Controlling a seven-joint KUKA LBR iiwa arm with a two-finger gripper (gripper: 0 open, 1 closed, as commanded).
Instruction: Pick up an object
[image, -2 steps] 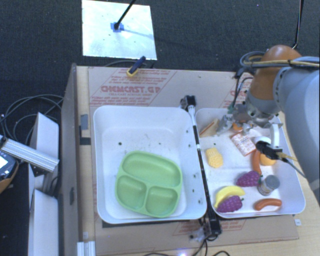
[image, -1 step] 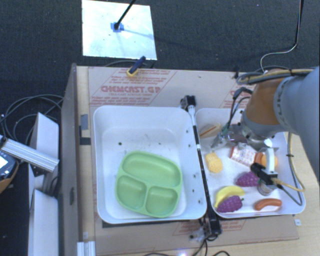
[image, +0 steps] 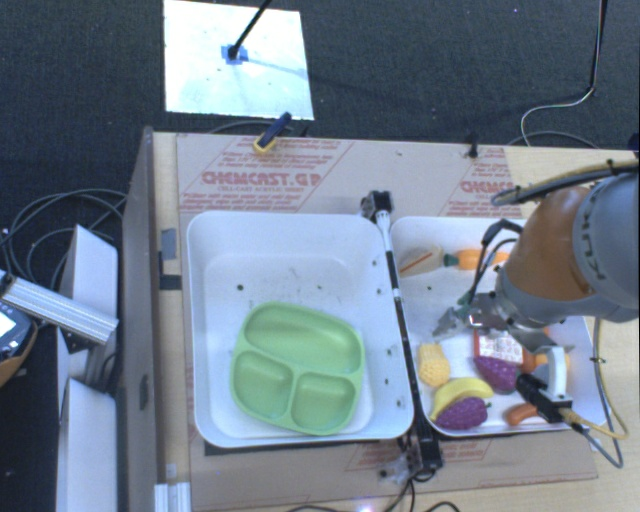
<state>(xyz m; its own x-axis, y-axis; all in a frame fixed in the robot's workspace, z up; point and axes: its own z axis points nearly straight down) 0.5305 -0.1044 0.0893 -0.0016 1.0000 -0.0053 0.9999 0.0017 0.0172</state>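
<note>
My gripper hangs over the middle of the right bin, its grey fingers apart with nothing between them. Just below it lie a yellow corn cob, a banana and a bunch of purple grapes. To its right sits a dark purple toy with a red-and-white top, partly under the wrist. A hot dog bun and a carrot lie at the bin's far end. An orange piece rests near the front edge.
The left bin holds a green divided plate toward its front. A black divider rail runs between the bins. The arm's orange band covers the right bin's far right part.
</note>
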